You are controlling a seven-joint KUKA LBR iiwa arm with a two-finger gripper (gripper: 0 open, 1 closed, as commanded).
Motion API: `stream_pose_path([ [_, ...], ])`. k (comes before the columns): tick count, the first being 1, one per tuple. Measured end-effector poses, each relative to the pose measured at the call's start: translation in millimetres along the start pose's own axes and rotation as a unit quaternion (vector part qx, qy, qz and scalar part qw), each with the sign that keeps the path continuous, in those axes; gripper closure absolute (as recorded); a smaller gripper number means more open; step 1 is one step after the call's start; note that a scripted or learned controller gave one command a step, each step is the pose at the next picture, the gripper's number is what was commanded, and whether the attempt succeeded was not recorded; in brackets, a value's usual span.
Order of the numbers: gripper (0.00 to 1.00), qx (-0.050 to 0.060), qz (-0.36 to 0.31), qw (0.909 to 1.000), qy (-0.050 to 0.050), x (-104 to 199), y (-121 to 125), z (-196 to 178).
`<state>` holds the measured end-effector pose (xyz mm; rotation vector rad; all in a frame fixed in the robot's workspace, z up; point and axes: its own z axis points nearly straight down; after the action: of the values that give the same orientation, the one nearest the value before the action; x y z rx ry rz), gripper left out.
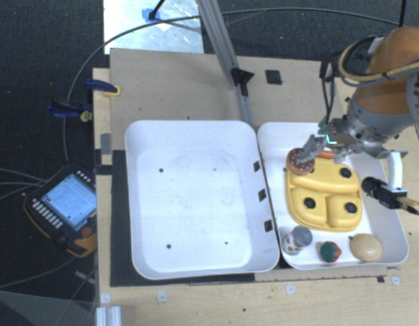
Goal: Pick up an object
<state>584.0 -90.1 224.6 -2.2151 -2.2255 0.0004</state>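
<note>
Yellow tray (324, 195) lies under the gripper (305, 156), near a ring (301, 164).

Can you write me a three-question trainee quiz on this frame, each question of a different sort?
1. True or false: the large yellow moulded plastic block with dark holes lies in the left white bin.
2. Multiple choice: which thing lies nearest the gripper? A) the beige egg-shaped object B) the small round brown-rimmed object C) the green and red ball
3. Fill in: the small grey and white object sits in the right white bin near its ____ wall, the side facing the other bin.

Key: 1 false; 2 B; 3 left
</note>
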Motion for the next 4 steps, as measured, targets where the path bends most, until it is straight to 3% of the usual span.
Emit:
stream_pose_path([
  [1,0.00,-0.001,0.000,1.0000,0.000,0,1,-1],
  [2,0.00,0.001,0.002,1.0000,0.000,-2,-3,61],
  [3,0.00,-0.005,0.003,1.0000,-0.005,0,-2,117],
  [4,0.00,-0.014,0.002,0.9999,-0.004,-1,4,120],
])
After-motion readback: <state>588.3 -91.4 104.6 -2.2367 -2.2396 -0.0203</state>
